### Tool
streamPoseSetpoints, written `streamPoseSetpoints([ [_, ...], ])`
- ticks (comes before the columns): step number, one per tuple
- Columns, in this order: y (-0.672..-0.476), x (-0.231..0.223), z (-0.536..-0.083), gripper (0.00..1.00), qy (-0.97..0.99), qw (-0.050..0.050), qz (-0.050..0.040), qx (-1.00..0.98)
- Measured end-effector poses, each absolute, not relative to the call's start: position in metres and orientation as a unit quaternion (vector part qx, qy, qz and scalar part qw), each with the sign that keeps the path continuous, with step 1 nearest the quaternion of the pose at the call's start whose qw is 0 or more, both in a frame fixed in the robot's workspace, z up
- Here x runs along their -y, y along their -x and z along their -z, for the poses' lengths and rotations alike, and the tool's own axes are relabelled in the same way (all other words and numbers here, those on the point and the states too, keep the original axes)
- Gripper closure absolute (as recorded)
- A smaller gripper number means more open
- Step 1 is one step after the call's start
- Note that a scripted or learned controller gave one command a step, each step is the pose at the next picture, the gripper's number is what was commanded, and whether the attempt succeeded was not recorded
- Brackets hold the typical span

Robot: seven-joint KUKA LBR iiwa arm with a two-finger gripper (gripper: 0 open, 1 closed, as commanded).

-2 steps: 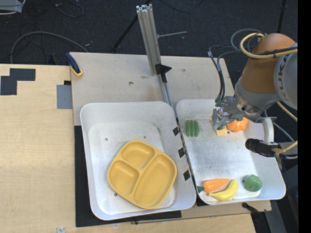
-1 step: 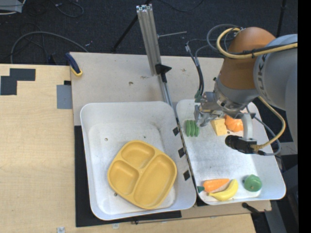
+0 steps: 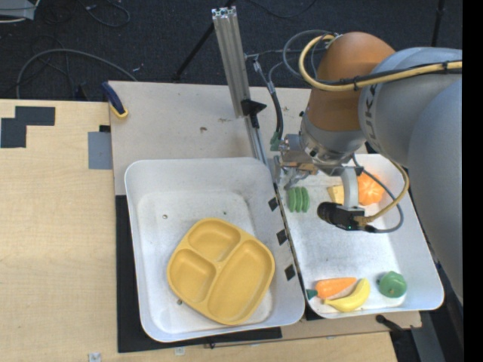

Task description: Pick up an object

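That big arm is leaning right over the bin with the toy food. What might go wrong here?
Three risks, as guesses. The green toy lies close to the wall between the bins, so the tool could hit that wall instead of closing on it. The orange piece sits partly under the arm, hard for the camera to check. The carrot and banana touch, so grabbing one could drag the other.

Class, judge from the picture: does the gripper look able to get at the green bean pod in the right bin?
Probably yes: the green bean pod lies uncovered just below the gripper, nothing between them.
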State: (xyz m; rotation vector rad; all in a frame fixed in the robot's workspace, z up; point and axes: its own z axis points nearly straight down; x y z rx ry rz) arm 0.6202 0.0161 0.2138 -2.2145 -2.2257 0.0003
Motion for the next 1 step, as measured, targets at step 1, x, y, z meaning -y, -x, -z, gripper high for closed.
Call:
streamPoseSetpoints([
  [1, -0.6137, -0.0760, -0.2156, 1.00, 0.705, 0.002, -0.0007, 0.709],
])
